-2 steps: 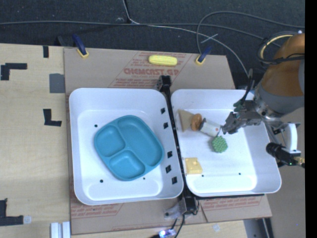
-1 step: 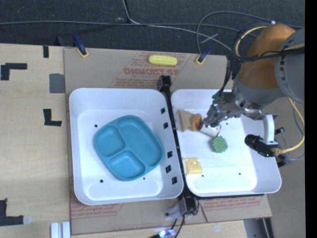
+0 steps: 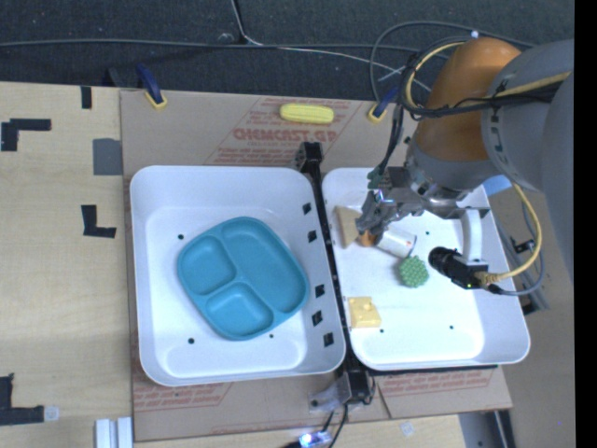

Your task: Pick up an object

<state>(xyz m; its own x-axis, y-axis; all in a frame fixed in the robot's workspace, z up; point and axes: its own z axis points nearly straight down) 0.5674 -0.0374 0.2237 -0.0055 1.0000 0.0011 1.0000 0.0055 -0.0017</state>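
My gripper (image 3: 376, 220) hangs low over the upper left part of the right bin (image 3: 438, 343). Its dark fingers point down at a small cluster of objects there. Just below it lies a white cylinder with an orange end (image 3: 393, 242), and a tan block (image 3: 344, 226) sits to its left by the bin wall. A green knobbly ball (image 3: 412, 272) rests lower right of the gripper. A yellow sponge-like piece (image 3: 363, 313) lies near the bin's lower left. Nothing is visibly between the fingers.
The left bin (image 3: 154, 250) holds a blue sectioned plate (image 3: 242, 276). A yellow banana-shaped object (image 3: 306, 113) lies on the cardboard behind the bins. Cables loop around the arm on the right, with a black connector (image 3: 450, 265) beside the green ball.
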